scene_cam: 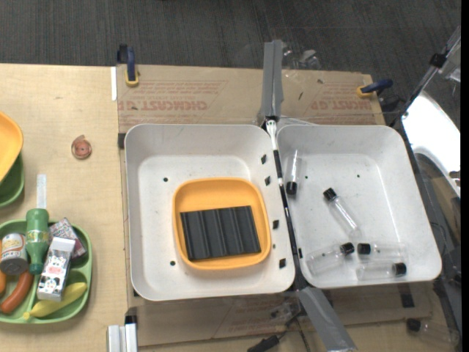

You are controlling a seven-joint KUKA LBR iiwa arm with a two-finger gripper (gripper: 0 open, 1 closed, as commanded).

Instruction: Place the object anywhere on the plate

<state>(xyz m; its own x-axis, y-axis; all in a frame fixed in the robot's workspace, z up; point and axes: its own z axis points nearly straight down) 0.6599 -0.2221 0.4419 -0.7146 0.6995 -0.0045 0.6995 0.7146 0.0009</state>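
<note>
A green tray (pixel 73 299) of toy food sits at the bench's left, a yellow dish (pixel 9 147) above it, and a small pink disc (pixel 81 148) nearby.

Dark ridged slab (pixel 220 232) fills the orange plate (pixel 220 191) centre; bare rim around it. Clear vials (pixel 339 209) scattered right of plate.

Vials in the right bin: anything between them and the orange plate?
Only the two bins' adjoining walls separate the vials from the orange plate. A dark ribbed block already covers most of the plate, leaving just the rim bare.
</note>
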